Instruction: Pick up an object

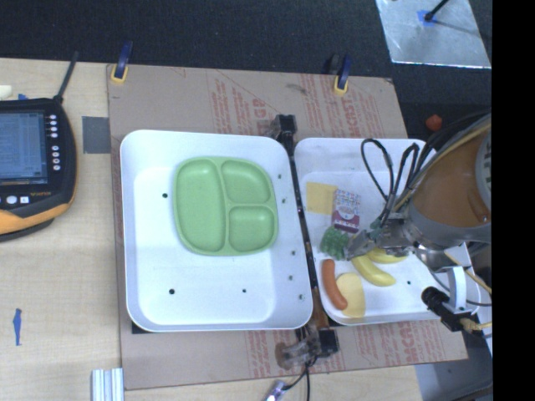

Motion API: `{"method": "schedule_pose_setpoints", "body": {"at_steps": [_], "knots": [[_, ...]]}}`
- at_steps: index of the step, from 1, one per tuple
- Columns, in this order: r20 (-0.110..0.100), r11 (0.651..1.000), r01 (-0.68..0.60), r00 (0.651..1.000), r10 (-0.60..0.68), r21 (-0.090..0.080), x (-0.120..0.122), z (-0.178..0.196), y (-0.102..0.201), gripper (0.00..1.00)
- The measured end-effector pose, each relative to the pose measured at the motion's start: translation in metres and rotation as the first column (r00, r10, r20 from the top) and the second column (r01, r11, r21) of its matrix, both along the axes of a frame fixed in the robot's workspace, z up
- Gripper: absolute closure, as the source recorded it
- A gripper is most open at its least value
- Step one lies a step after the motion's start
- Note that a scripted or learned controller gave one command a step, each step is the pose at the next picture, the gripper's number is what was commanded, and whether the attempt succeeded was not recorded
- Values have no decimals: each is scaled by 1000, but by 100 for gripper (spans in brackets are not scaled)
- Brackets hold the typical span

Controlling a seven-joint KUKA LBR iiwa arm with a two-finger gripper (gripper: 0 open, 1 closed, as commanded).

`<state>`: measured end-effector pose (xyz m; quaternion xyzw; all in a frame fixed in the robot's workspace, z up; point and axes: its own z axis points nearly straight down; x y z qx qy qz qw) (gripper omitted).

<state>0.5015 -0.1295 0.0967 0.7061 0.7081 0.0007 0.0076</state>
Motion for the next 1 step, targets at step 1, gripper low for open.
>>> {"method": "schedule_pose_setpoints", "body": {"at_steps": [1], "knots": [[-3,1000,-3,1000,2,-1,0,10,-1,100]]}}
